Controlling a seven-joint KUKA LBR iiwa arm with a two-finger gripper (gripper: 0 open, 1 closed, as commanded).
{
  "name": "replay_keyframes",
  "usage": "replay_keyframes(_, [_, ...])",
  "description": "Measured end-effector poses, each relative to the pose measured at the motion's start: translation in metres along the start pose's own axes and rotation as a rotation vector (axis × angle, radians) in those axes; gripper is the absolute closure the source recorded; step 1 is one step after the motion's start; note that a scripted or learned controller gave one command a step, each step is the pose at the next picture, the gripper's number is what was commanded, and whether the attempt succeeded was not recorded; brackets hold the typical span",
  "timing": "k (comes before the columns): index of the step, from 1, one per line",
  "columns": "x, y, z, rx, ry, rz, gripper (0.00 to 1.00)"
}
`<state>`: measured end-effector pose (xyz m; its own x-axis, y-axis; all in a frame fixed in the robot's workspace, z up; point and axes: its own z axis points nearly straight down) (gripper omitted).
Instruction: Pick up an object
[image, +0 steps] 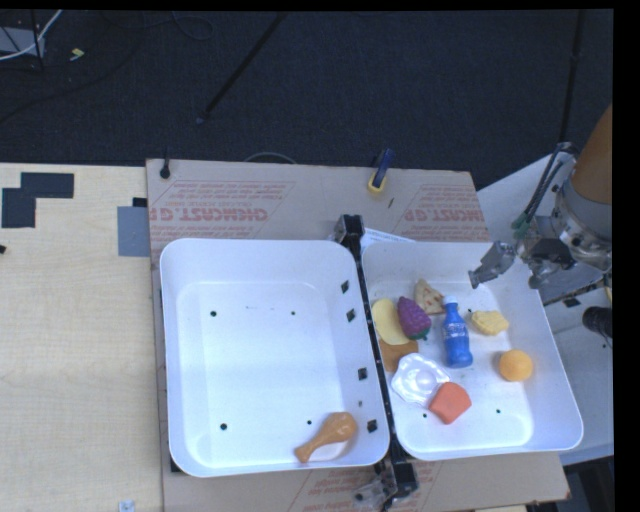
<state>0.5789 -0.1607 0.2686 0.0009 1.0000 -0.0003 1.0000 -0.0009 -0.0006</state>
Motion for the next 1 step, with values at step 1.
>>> replay_keyframes(1, [0.0044, 0.0365, 0.1832, 0.013, 0.005, -0.004, 0.00])
